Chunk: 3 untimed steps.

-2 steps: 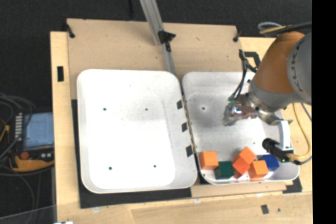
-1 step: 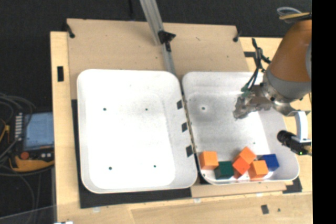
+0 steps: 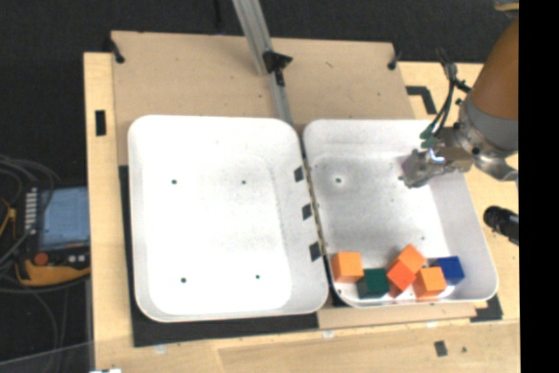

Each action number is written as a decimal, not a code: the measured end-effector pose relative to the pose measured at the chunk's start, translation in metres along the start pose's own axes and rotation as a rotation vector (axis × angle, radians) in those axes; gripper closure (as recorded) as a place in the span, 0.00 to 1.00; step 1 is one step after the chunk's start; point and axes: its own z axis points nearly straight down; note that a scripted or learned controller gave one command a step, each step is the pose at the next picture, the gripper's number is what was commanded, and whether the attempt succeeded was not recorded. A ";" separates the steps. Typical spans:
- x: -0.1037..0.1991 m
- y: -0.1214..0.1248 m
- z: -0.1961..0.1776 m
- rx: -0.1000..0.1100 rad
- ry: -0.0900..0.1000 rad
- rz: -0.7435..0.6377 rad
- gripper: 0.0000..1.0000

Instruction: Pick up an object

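Two shallow white bins sit side by side on a bench, seen from above at a slant. The left bin [image 3: 214, 214] holds no blocks. The right bin [image 3: 376, 196] holds five small blocks, all bunched along its near edge. From left to right they are an orange block [image 3: 348, 265], a dark green block [image 3: 375, 282], a tilted orange block [image 3: 404, 266], another orange block [image 3: 430, 281] and a blue block [image 3: 450, 268]. The green block and the three to its right look to be touching or very nearly so; the left orange block stands just beside the green one. The arm [image 3: 498, 92], grey with an orange band, reaches in from the right. Its gripper [image 3: 423, 166] hangs over the far half of the right bin, well apart from the blocks, with nothing between its fingers; whether it is spread or pressed together cannot be told from here. The blocks look like plain painted cubes: probably light, stiff, and smooth on flat faces, so a squeeze across two opposite faces should hold without crushing. Judging by the spacing, the left orange block seems the easiest to take, since its left side is free. The crowded ones leave little room for fingers, and the bin's near wall stands close behind them.
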 end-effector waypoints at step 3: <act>0.145 0.056 -0.001 0.005 0.003 -0.004 1.00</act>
